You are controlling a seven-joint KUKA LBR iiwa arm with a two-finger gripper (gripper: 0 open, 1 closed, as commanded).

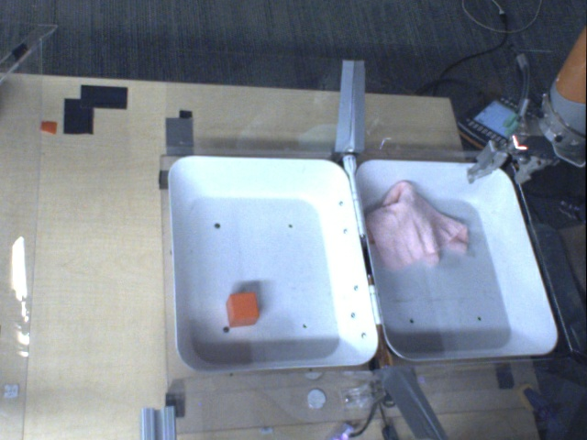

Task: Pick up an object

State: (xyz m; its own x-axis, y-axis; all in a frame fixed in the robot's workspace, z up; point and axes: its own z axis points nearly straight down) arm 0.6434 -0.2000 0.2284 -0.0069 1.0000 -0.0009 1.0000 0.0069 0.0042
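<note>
A crumpled pink cloth [417, 228] lies in the right bin [477, 337], toward its far left part. A small orange cube [243, 309] rests in the left bin [275, 191], near the front left. My gripper [507, 164] hangs over the far right corner of the right bin, up and to the right of the cloth and apart from it. Its two fingers stand spread, open, with nothing between them. The grey arm with its orange band [572, 73] comes in from the upper right.
A metal divider post [350, 108] rises behind the seam between the bins. Black blocks [90, 104] and a small orange tag [49, 127] sit on the wooden bench at far left. Cables and a small lit device [495, 117] lie behind the right bin.
</note>
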